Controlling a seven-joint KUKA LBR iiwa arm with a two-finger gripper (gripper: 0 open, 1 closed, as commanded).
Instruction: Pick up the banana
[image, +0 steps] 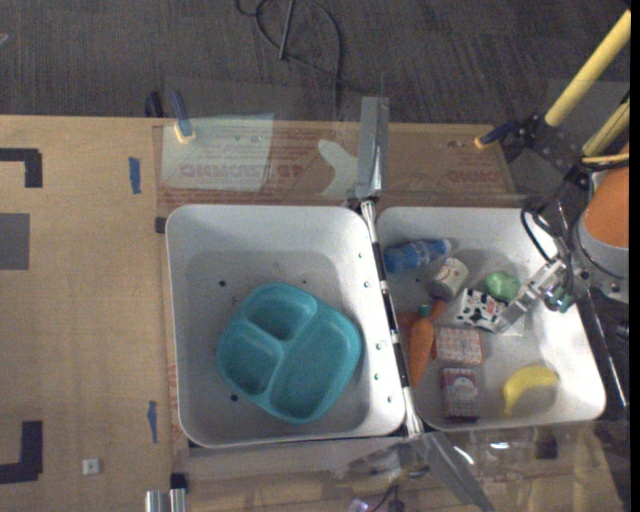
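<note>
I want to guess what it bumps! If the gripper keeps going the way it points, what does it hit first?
The gripper points down-left in the right bin. First in that line looks like the black-and-white spotted item, right at its tips. The banana lies off to the side. Height is hard to judge, so it might pass over.

Grey arm (600, 265), orange band above wrist, black cables looping alongside, pale metallic tool (528, 297).

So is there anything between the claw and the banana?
No. In the camera view, only bare white bin floor lies between the gripper and the banana below it.
</note>
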